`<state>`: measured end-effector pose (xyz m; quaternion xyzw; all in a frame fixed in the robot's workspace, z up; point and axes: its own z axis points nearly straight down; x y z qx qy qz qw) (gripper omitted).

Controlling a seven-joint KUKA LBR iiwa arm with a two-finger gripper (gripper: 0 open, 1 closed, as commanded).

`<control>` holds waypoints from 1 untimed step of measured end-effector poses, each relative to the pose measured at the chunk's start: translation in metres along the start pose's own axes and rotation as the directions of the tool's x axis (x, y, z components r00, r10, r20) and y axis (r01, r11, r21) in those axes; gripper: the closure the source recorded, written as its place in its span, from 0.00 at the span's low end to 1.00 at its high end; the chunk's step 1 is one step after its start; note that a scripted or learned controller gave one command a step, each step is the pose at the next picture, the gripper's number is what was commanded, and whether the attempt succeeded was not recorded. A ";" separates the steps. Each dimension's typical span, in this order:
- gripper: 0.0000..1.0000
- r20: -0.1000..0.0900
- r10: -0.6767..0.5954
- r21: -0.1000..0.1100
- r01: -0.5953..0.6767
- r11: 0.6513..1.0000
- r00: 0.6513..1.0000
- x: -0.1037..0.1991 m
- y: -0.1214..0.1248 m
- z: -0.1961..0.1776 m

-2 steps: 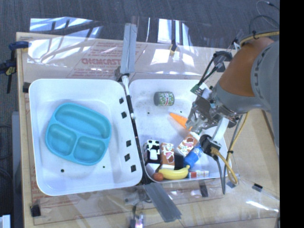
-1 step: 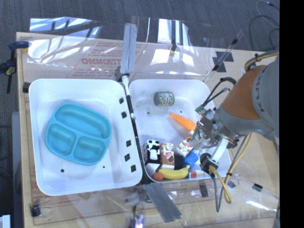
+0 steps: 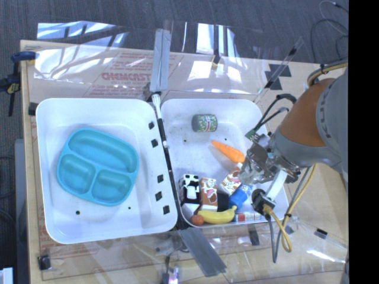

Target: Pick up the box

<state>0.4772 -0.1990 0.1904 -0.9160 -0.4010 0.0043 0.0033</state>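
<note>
A small brown, white and red box (image 3: 208, 192) stands near the front of the right bin (image 3: 177, 114), between a black-and-white cow-patterned item (image 3: 190, 188) and a black object (image 3: 224, 202). A second small white and red carton (image 3: 231, 183) lies just to its right, next to a blue bottle (image 3: 240, 195). My gripper (image 3: 251, 169) hangs low over the bin's right side, right beside that carton and the bottle. The wrist body covers its tips, and I see nothing held.
The right bin also holds a green can (image 3: 204, 122) at the back, an orange carrot (image 3: 228, 151), a banana (image 3: 217, 216) and a marker (image 3: 251, 218) along the front wall. A blue divided plate (image 3: 98, 166) lies in the left bin (image 3: 47, 212). Cables (image 3: 278, 229) trail off the wrist.
</note>
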 end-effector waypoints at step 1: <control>1.00 0.002 -0.006 0.003 0.006 1.000 1.000 0.001 0.001 -0.008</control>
